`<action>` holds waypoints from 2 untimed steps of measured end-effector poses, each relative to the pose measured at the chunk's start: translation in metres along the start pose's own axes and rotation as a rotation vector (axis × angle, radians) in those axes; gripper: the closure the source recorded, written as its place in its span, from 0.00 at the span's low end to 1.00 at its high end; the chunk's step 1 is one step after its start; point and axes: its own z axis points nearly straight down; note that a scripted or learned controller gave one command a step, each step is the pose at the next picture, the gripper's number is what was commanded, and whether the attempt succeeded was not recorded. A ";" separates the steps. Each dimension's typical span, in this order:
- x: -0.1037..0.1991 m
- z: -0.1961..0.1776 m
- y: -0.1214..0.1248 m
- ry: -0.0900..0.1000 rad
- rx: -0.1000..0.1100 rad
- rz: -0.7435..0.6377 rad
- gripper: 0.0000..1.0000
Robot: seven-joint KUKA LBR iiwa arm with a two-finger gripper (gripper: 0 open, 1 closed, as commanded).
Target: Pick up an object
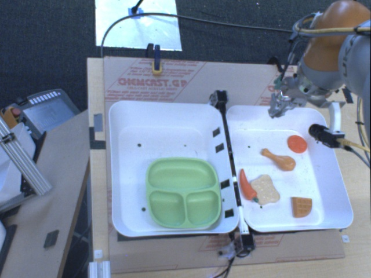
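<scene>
Gripper hangs over right bin's far edge, nothing in it; finger gap can't tell. Drumstick lies nearer the camera, apart from it, tomato slice beside. Carrot, bread, waffle nearer still; green tray in left bin.

You're watching from one fixed camera above the bench, looking down at a slant on both the left bin and the right bin, arm entering from the right.
</scene>
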 end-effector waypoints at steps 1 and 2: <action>0.000 -0.045 0.002 0.000 0.001 -0.001 1.00; 0.061 -0.038 0.002 0.002 0.007 -0.005 1.00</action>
